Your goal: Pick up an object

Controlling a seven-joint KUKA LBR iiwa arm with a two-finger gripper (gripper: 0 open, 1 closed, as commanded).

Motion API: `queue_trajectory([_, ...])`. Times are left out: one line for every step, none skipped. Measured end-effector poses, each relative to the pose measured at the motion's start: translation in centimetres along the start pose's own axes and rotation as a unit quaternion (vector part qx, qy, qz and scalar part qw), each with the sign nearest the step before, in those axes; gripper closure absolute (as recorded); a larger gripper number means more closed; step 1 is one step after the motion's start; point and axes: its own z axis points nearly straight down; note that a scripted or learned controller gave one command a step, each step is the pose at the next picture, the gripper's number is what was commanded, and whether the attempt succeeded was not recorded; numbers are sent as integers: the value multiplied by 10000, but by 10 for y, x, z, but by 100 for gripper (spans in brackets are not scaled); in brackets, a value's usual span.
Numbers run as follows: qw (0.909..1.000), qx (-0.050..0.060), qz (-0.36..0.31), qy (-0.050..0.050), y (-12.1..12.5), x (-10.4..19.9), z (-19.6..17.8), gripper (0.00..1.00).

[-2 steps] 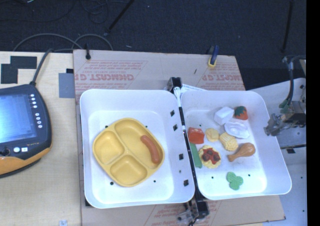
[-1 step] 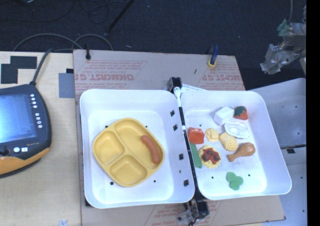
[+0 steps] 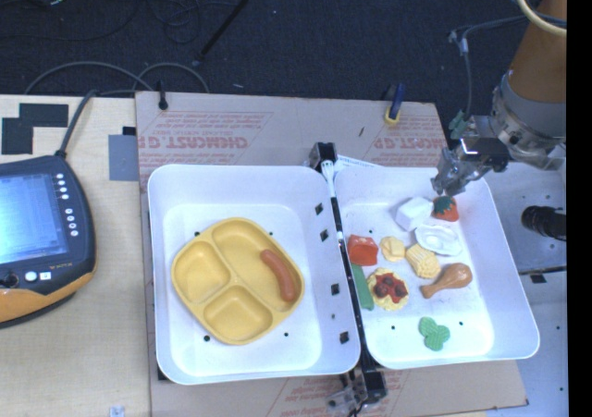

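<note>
Gripper (image 3: 450, 186) hangs just above a small red toy (image 3: 447, 211) at the back of the right bin (image 3: 518, 332) as I watch; whether it is clamped I cannot tell, so the pick looks unfinished.

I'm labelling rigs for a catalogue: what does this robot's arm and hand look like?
The arm is a thick round column, orange-tan in this view, with a pale ring at its upper end and a grey metal wrist collar below. A thin dark cable loops beside it. The hand is small, grey metal, with two slim fingers.
</note>
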Motion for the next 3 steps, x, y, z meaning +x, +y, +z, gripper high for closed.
queue_trajectory([9999,-122,-23,-10,-8,52,-127,100])
queue_trajectory([10000,-17,-7,-8,-65,91,-77,100])
queue_trajectory([10000,-30,-8,-11,-99,132,-57,100])
